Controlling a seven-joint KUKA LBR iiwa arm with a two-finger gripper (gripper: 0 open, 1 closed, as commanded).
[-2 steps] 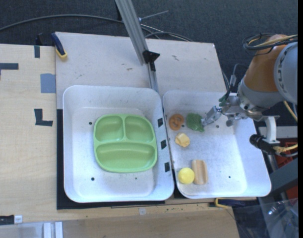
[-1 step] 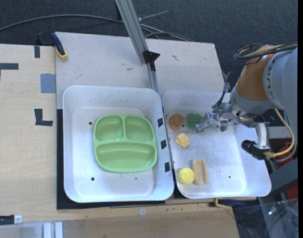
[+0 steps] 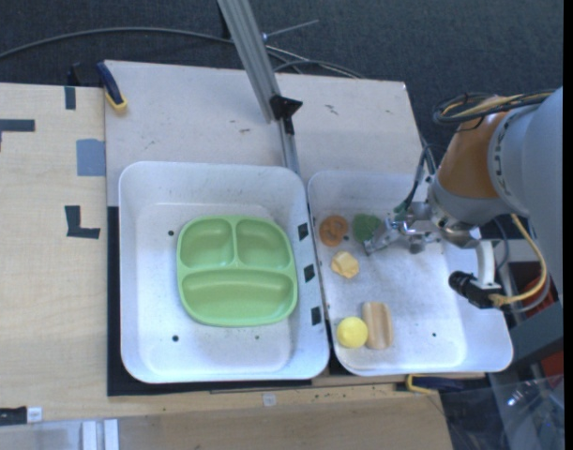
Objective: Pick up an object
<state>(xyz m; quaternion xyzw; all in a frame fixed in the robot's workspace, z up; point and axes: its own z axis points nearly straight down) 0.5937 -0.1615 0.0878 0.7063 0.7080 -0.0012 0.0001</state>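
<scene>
A: Camera view, from above. Two white bins side by side on the surface (image 3: 202, 120). Left bin (image 3: 136, 279) carries a green divided plate (image 3: 236, 270). Right bin (image 3: 474, 345) carries the small things. Taking the plate as the mark: everything loose lies to its right, past the wall the bins share.

B: What's loose?

A: An orange round piece (image 3: 334, 230) nearest the plate's upper right. Just right of that, a green lump (image 3: 366, 225). Below the orange piece, a pale yellow chunk (image 3: 345, 266). Lower down, level with the plate's bottom edge, a yellow ball (image 3: 352, 332) touching a tan bread-like piece (image 3: 377, 325).

B: And the arm?

A: In from the right, orange band showing, wrist low over the right bin. The pincer (image 3: 380, 243) points toward the plate, its tip just beside the green lump, on the lump's lower right. Whether it is touching I can't make out. Whether it is wide or narrow, I cannot tell; the tip is too small and blurred. Nothing seen between its tips.

B: Step in hand?

A: My reading: approach, not yet a grasp. The green lump looks the likeliest target, the pale yellow chunk second.

B: Next move?

A: Needs the tips set to either side of one piece, then a close, then a lift. The orange piece sits close by the lump, so a crooked approach could shove both.
</scene>
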